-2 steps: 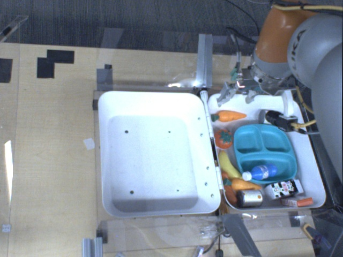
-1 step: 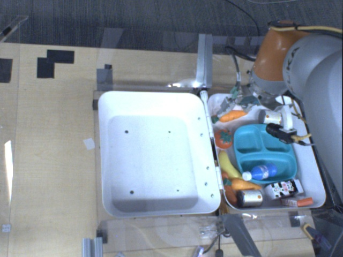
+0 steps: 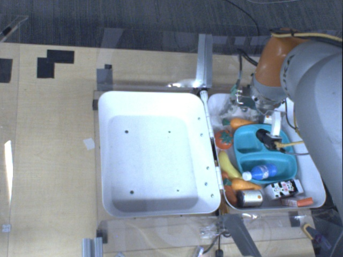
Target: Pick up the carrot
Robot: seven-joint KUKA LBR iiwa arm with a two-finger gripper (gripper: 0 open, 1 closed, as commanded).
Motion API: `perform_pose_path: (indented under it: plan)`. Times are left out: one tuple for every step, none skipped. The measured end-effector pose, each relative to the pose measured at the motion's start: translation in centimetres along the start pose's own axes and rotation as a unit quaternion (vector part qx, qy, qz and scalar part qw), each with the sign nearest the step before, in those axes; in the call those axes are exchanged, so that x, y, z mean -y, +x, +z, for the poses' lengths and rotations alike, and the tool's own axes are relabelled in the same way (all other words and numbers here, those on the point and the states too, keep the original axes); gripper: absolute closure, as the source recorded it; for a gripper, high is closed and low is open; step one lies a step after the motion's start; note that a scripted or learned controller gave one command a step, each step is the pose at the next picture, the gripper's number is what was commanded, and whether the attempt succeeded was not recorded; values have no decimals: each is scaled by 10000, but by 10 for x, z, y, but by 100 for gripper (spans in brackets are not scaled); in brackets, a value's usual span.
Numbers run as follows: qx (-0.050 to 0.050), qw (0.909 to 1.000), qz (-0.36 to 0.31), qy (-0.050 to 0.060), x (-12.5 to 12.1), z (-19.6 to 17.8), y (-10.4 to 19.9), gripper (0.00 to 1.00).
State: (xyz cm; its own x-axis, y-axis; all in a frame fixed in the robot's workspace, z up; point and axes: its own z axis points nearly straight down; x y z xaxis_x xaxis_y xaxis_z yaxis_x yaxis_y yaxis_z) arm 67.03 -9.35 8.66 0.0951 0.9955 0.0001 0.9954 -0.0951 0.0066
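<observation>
Nearest us, along the front of the right bin [image 3: 317,189], a silver can [image 3: 249,198] lies on its side. Just right of it sit a black-and-white box [image 3: 284,187] and an orange-red marker [image 3: 300,201]. An orange lump [image 3: 242,185] is touching the can's upper left, and a yellow banana [image 3: 229,166] runs up the bin's left wall. Middle of the bin now: a teal tray [image 3: 278,162] with a small bottle [image 3: 262,171] lying inside it, blue label showing. A red tomato [image 3: 224,140] sits by the tray's upper-left corner.

The carrot [image 3: 239,123] is further back, lying against the tray's far edge near the back of the right bin. The gripper [image 3: 239,99] hovers just behind and above it, apart from it and holding nothing that I can see. Whether it's open or closed, I can't tell from this angle. The grey arm [image 3: 313,90] sweeps in from the right of the frame, orange band at the top.

Over on the left, the big white left bin [image 3: 153,154] sits side by side with its neighbour.
</observation>
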Motion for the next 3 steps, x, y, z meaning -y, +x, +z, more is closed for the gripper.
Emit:
perform_pose_path:
  plan:
    - [-4, 10000, -32, -36, -3, -13, 2, 100]
    - [2, 9632, -2687, -71, 16, -5, -89, 100]
    - [-92, 9911, -1324, -103, 23, -8, -94, 100]
